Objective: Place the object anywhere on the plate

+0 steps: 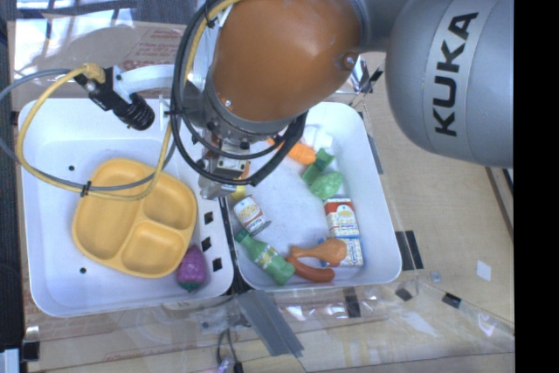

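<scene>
The left bin carries a yellow plate with three compartments, lying across its middle. A purple object lies on the bin floor near the bin's front right corner, against the plate's rim and not on the plate. Near the bin's back edge a black nozzle hangs on a yellow and black cable.

Over the wall between the two bins hangs the arm, its orange band uppermost. The gripper shows beneath it, low above that wall; whether it is open or shut cannot be told, and nothing is seen in it.

In the right bin, by the left wall, lies a small bottle with a label too small to read, and a green bottle lies toward the front edge. An orange toy drumstick lies beside a white carton with red print that cannot be read. The grey arm casing reads "KUKA" in black capitals.
</scene>
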{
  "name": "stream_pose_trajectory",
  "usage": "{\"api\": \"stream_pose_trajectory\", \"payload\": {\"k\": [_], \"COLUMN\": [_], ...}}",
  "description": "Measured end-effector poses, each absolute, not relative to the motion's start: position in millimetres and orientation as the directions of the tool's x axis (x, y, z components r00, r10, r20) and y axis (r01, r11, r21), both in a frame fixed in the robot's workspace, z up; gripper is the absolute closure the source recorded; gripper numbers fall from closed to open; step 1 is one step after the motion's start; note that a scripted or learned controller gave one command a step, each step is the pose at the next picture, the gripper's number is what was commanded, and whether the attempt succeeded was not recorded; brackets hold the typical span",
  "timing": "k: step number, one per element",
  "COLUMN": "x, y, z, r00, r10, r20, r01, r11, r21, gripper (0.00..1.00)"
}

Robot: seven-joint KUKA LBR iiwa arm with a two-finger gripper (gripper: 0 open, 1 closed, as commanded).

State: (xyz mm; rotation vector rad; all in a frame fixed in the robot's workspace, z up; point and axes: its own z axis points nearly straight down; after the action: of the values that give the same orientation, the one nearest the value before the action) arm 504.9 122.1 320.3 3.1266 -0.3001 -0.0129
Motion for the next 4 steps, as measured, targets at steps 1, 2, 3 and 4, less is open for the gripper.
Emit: {"api": "stream_pose_trajectory", "payload": {"k": [1,2,3,4], "x": [486.6,501.8,478.7,558.2], "y": [191,130,222,218], "z": [221,288,152,256], "r00": [0.982,0.979,0.961,0.956], "r10": [-0.188,-0.202,-0.278,-0.293], "r20": [-0.011,0.004,-0.015,0.005], "r01": [-0.188,-0.202,-0.277,-0.293], "r11": [-0.982,-0.979,-0.961,-0.956], "r21": [0.001,0.0,0.004,-0.005], "gripper": [1.0,1.0,1.0,1.0]}}
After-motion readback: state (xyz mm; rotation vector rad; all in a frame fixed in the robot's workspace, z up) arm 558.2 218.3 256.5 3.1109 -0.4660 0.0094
